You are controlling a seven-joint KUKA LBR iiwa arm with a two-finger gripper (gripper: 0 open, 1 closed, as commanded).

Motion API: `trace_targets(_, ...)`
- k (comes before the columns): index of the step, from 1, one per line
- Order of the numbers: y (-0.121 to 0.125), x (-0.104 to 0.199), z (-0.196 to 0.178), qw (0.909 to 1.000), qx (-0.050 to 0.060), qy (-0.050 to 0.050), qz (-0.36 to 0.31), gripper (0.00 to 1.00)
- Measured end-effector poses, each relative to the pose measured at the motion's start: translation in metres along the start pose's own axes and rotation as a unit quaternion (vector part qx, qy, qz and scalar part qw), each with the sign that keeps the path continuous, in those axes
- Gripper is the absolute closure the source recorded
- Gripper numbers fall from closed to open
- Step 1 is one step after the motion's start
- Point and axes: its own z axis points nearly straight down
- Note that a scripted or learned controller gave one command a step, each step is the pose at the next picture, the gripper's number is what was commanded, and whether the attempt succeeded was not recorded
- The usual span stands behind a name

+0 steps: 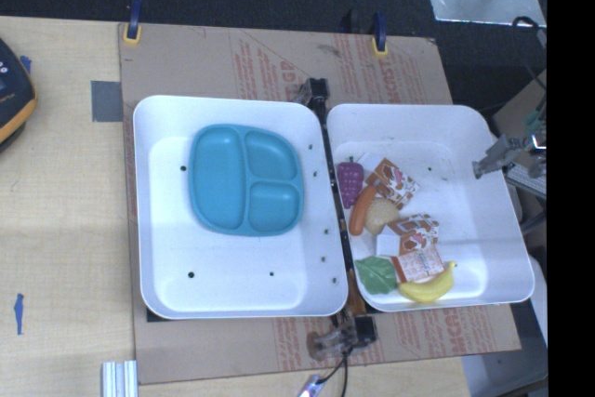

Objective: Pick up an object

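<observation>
Poised at the right bin's (502, 228) right rim, gripper (488, 165) spread impossible to tell, nothing held, presumably to reach toys along its left edge: banana (428, 285), carrot (362, 211), grapes (350, 181).

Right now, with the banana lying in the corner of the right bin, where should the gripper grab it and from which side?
Probably at the middle of the banana, coming straight down from above. It lies flat along the right bin's near wall, curving up at its right end, with a snack packet touching its far side. Set the fingers across its narrow width; the wall side looks tight.
</observation>
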Motion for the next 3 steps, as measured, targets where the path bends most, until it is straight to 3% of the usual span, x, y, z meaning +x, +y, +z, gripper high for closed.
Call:
trace_targets(1, 0.007, 0.035, 0.197, 1.0000, 0.000, 0.000, -0.001, 0.00)
trace_targets(2, 0.060, 0.093, 0.196, 1.0000, 0.000, 0.000, -0.001, 0.00)
trace_targets(3, 0.060, 0.092, 0.185, 1.0000, -0.001, -0.001, -0.002, 1.00)
